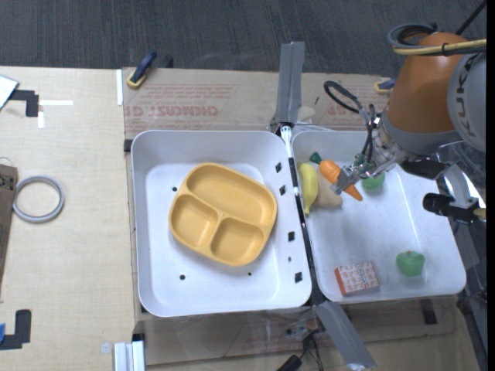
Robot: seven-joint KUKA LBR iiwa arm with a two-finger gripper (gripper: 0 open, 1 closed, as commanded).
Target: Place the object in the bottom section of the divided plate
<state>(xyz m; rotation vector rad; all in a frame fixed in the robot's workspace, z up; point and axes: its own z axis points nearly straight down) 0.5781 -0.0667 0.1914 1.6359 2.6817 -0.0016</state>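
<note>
End effector (357, 170) over tapered orange carrot (339, 178).

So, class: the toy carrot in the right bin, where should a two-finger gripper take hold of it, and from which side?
Probably across the carrot's orange middle, coming from above. It lies slanted on the bin floor, so its long sides are exposed. The banana crowds its leafy end, and the gripper hovers over the tapered end.
</note>
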